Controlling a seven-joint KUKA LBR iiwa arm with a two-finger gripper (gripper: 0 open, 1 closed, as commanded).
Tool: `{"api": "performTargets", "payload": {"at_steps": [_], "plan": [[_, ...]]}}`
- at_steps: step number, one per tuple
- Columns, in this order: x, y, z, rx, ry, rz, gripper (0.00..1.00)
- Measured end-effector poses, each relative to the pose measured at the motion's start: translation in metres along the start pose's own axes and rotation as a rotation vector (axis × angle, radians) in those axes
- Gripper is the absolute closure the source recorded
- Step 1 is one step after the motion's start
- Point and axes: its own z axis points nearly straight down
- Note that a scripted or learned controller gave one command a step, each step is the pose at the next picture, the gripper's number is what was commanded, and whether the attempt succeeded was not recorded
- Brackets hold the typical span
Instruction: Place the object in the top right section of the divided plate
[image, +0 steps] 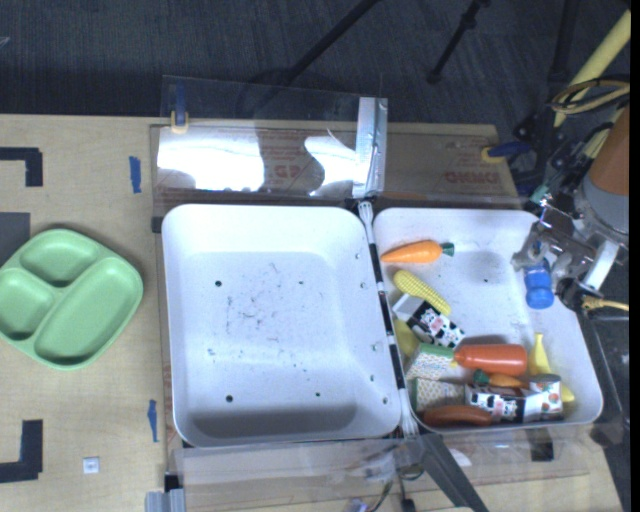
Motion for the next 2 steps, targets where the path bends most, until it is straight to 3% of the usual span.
{"api": "performTargets", "payload": {"at_steps": [1, 2], "plan": [[0.07, -0.018, -0.057, -0.002, 0.001, -0.088, 1.0], [0.156, -0.055, -0.064, -0.005, 0.002, -0.423, 1.0]]}}
